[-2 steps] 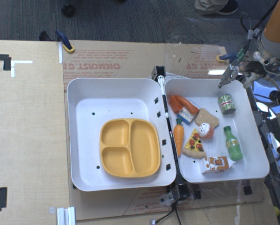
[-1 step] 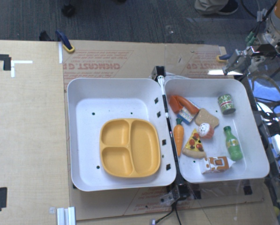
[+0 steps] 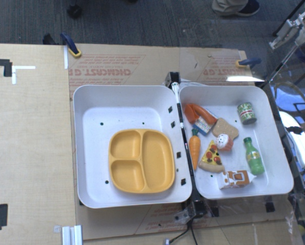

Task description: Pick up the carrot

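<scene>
Carrot: lies in the right bin, at its left wall, long axis running roughly up and down the view, green top toward the far end, orange tip toward the near end.
Carrot neighbours: pizza slice just beside it on the right; a blue-and-white packet just beyond its green top; a red-orange item further back.
Jaws: cannot tell their state or their position relative to the carrot; nothing grips the carrot.
Right bin, other contents: bread slice near the middle, a small white spotted piece touching its near edge; green can at the far right; green bottle lying along the right side; white-and-orange carton at the near edge.
Left bin: holds a yellow divided plate, three compartments.
Counter: light wood, cardboard sheet under both bins, clamped at the far edge.
</scene>
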`<control>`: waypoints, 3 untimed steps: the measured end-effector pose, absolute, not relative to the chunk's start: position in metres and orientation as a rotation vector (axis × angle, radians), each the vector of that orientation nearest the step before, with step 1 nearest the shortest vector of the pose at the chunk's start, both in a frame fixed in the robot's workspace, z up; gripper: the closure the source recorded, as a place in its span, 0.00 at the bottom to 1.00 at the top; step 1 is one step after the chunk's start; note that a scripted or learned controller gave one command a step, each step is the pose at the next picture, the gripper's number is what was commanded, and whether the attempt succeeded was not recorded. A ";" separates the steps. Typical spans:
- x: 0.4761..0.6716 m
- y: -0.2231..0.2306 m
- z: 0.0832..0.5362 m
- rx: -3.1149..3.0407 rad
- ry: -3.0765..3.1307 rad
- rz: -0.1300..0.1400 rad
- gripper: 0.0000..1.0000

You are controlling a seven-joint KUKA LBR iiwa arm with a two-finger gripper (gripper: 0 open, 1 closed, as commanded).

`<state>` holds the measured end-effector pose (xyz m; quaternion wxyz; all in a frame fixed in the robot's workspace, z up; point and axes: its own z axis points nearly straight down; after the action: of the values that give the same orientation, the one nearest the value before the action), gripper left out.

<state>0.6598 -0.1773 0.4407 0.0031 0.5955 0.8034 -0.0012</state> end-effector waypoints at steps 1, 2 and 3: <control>0.644 -0.129 0.326 2.141 2.299 -0.006 0.00; 0.659 -0.098 0.145 1.745 2.612 -0.004 0.00; 0.579 -0.062 0.202 1.692 2.646 -0.003 0.00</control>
<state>0.5791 -0.0619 0.2015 0.0004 0.5386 0.8425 -0.0009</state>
